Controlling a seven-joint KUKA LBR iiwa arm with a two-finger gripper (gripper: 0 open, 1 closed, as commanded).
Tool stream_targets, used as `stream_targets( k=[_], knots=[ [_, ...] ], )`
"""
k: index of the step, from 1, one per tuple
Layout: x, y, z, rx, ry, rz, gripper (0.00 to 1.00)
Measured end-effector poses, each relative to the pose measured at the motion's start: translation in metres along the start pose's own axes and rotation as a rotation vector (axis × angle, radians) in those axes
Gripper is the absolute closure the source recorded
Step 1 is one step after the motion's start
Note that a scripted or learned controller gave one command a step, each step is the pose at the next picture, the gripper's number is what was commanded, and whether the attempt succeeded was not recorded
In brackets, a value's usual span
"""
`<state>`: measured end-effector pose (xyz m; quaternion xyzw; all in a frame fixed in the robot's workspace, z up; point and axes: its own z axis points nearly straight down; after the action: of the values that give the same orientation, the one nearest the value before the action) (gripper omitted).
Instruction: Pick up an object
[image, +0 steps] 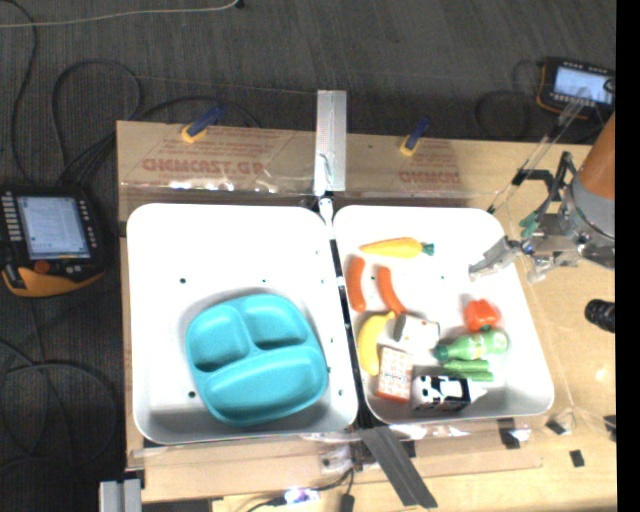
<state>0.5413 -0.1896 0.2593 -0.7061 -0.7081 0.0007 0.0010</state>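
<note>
The right bin (440, 225) holds several toy foods: a yellow carrot (396, 246), two orange sausages (354, 284) (390, 288), a banana (371, 338), a red pepper (480, 313), green vegetables (470, 347), a printed box (394, 374) and a black-and-white box (440, 391). My gripper (490, 263) hangs at the bin's right rim, above and right of the red pepper. Nothing sits between its fingers.
The left bin (160, 240) holds a blue divided plate (257, 355). A handheld pendant (48, 240) lies left of the bench. Cables and a display (575, 85) sit at the upper right. Two clamps hold the cardboard at the back.
</note>
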Motion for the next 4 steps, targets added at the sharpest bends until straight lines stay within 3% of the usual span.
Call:
stream_targets(
  k=[1, 2, 3, 4],
  knots=[
    [0.057, -0.011, 0.102, 0.001, 0.001, -0.163, 0.00],
    [0.087, 0.008, 0.166, -0.002, -0.003, -0.162, 0.00],
    [0.062, 0.017, 0.170, -0.013, 0.001, -0.065, 0.00],
    [0.062, 0.018, 0.159, -0.016, 0.000, -0.065, 1.00]
  ],
)
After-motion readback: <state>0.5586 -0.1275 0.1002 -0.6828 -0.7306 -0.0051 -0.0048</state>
